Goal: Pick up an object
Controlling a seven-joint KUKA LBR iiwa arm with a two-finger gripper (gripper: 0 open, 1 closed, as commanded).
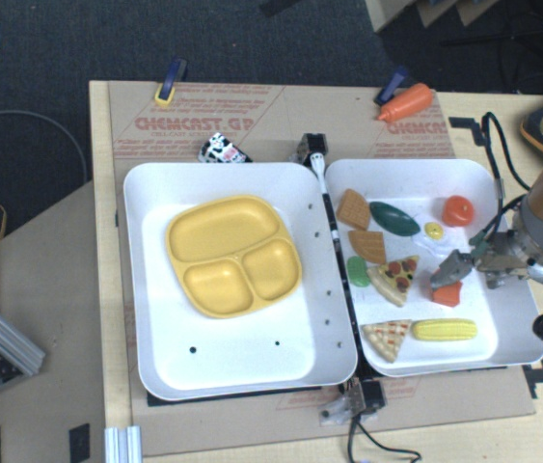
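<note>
At the right of the frame, the gripper (pixel 447 271) hangs over a red block (pixel 447 294); nothing is lifted, and I cannot tell its state.

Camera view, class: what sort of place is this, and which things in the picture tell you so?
Probably a robotics lab test bench. A grey arm's gripper reaches into a white bin of toy food such as a corn cob, the bins are clamped to a board, and cables run across the dark carpet.
</note>
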